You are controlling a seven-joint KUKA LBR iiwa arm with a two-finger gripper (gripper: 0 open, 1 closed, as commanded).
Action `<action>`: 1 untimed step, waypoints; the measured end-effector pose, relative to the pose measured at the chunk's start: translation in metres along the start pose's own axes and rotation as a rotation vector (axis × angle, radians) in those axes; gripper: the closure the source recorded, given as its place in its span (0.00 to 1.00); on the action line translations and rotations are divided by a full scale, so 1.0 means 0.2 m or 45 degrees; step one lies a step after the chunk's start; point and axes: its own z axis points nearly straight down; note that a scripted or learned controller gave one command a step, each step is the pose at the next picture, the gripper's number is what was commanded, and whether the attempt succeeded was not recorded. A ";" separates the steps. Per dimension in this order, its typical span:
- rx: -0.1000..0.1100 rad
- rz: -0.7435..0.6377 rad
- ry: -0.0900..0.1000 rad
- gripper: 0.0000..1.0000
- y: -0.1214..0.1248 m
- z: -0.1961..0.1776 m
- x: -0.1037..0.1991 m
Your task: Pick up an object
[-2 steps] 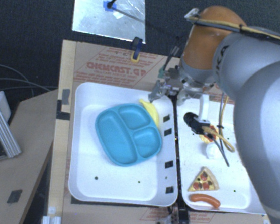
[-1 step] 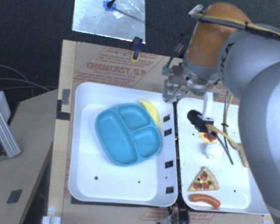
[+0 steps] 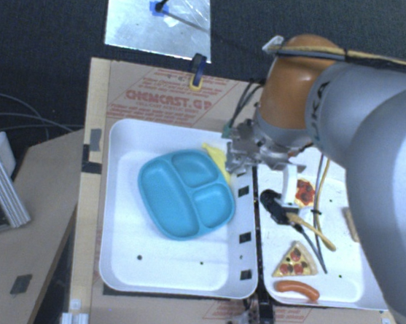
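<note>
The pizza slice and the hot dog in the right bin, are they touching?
Apart. The camera view shows a strip of white bin floor between the pizza slice and the hot dog below it.

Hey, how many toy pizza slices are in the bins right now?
2, both in the right bin: one pizza slice near its front, above the toy sausage, and another farther back beside the arm. The arm may hide more.

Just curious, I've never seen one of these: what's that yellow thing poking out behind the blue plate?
Only a yellow edge shows past the blue divided plate, below the gripper. The plate covers the rest, so I cannot identify it.
</note>
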 end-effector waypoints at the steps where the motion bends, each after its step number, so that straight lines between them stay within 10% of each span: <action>1: -0.016 -0.006 0.006 1.00 -0.14 -0.53 0.32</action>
